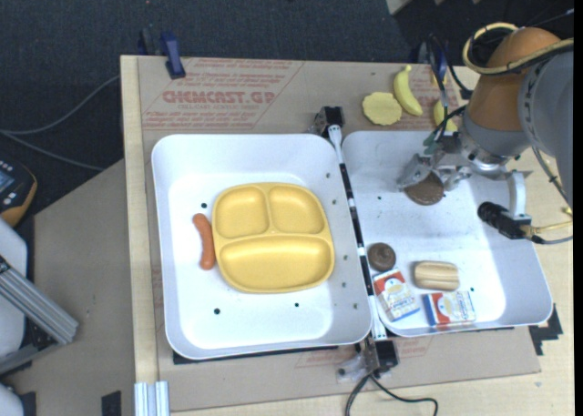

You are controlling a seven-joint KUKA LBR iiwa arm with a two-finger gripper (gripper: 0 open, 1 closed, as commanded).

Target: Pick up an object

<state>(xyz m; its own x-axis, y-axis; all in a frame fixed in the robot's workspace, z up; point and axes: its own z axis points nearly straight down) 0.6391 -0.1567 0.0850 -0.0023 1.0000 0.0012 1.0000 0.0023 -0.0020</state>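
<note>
The left bin holds a yellow divided plate with a hot dog just left of it. In the right bin, the gripper clamps a brown disc, up-right of the plate.

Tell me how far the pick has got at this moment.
Done: the gripper is down in the right bin, right at a brown round object. In hand: it sits on that object, but a grasp cannot be confirmed and nothing looks lifted. Left: close, grip and raise it. The cookie, bread roll and two cartons lie untouched near the front.
</note>
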